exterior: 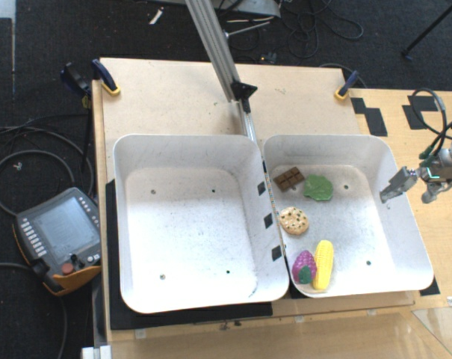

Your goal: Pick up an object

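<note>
Dark carpeted floor point(39, 36), loose black cables point(315, 17), pale wooden bench point(181, 96), grey control pendant point(59, 234) at left

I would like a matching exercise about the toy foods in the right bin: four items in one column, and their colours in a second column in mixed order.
Items:
1. corn cob
2. chocolate bar
3. leafy vegetable
4. cookie

Colours:
A. green
B. beige with dark spots
C. yellow
D. brown

Pairs: 1-C, 2-D, 3-A, 4-B
</note>
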Robot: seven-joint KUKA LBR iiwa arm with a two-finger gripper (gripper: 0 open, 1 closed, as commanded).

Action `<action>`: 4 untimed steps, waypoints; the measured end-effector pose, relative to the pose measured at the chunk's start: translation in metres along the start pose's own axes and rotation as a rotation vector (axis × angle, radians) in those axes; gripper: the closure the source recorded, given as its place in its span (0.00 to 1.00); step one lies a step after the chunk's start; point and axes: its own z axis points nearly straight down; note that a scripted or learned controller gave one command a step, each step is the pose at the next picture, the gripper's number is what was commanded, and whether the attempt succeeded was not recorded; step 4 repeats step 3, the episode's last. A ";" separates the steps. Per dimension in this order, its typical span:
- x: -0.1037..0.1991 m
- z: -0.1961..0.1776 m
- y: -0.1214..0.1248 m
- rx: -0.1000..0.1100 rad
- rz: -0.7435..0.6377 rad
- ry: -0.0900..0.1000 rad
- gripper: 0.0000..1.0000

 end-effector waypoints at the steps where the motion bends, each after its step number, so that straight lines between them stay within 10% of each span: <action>1: 0.000 -0.002 0.001 -0.004 0.000 -0.001 0.00; 4: -0.001 0.107 -0.004 0.003 0.003 0.001 0.00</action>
